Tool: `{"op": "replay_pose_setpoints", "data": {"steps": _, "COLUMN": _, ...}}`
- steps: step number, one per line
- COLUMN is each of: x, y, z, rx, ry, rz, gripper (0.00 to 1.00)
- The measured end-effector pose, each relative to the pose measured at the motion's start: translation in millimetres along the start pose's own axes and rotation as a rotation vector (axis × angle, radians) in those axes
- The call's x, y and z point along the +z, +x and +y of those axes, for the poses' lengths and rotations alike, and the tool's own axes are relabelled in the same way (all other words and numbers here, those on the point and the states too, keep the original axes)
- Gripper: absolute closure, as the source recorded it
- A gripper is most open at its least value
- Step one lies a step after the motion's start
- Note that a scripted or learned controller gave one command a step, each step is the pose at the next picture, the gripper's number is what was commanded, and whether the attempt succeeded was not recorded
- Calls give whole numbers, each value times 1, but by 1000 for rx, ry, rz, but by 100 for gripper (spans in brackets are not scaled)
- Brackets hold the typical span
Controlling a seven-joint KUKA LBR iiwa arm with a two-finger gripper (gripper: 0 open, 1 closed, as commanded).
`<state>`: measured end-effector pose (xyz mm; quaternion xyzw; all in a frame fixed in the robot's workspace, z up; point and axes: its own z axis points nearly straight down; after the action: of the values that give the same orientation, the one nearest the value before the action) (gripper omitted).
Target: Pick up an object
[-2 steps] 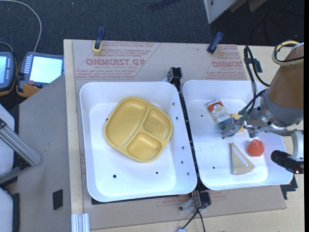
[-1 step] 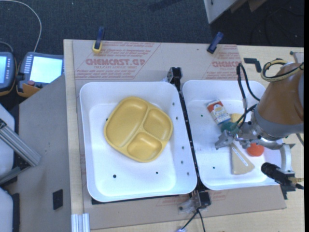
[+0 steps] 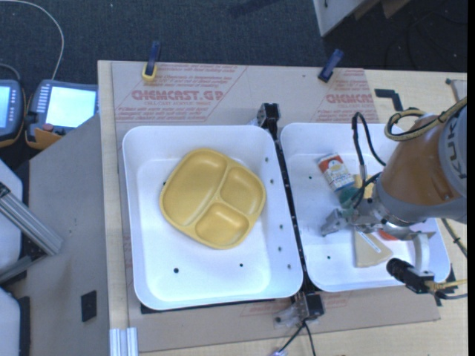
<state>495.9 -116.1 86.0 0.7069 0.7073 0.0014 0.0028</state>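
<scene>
I see the fingers (image 3: 332, 225) low inside the right shallow white plastic bin (image 3: 326, 273), a grey metal tip poking out toward the bin's middle from under the wrist. Whether they are spread or pressed together I cannot tell; the wrist hides most of them, and nothing shows between them.

Just above the fingers lies a small red-and-white printed packet (image 3: 335, 170), with a greenish end pointing down toward them; it looks close but I cannot tell if it touches. Just to their right, partly under the wrist, a pale tan wedge-shaped piece (image 3: 369, 252) rests on the bin floor, with a bit of red beside it.

Behind the fingers rises the grey arm with its orange band (image 3: 415, 173), black cables looping over it.

Well to the left of the fingers, across the divide, the left shallow white plastic bin (image 3: 148, 251) holds a yellow plastic plate with three compartments (image 3: 213, 197), lying flat near its centre. Both bins sit on a cardboard-covered counter (image 3: 185, 87).
</scene>
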Motion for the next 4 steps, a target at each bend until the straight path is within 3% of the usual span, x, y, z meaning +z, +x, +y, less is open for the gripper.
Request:
{"op": "replay_pose_setpoints", "data": {"steps": 1, "x": -12, "y": -1, "z": 1, "rx": 2, "ry": -4, "rz": -3, "gripper": 100}}
{"op": "replay_pose_setpoints", "data": {"steps": 4, "x": -169, "y": 10, "z": 10, "rx": -1, "ry": -3, "rz": 0, "gripper": 100}}
